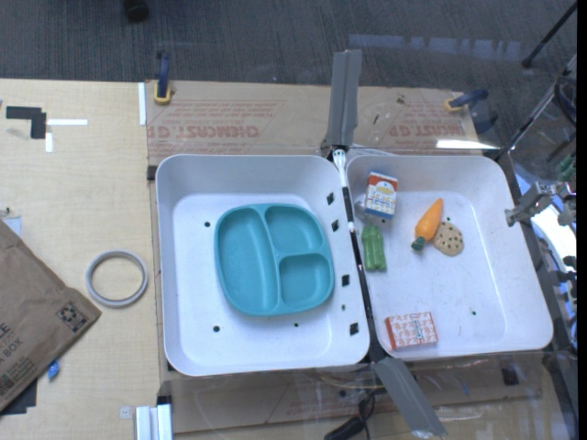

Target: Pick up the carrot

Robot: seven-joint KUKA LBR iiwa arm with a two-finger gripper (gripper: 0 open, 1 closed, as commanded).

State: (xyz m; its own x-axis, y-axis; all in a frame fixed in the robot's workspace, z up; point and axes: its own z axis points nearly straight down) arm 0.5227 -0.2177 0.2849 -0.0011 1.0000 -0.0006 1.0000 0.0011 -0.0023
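Observation:
The carrot [428,221] is small and orange with a green stub at its lower left end. It lies tilted in the upper middle of the right bin [495,282]. A round speckled cookie [448,239] touches its lower right side. Nothing is gripping or covering the carrot.
Also in the right bin are a small orange-and-white carton [381,196], a green vegetable [373,247] by the left wall and a flat red packet [410,330] near the front. The left bin [183,246] holds a teal divided plate [274,258]. A tape ring [117,277] and a cardboard box [37,310] lie on the bench to the left.

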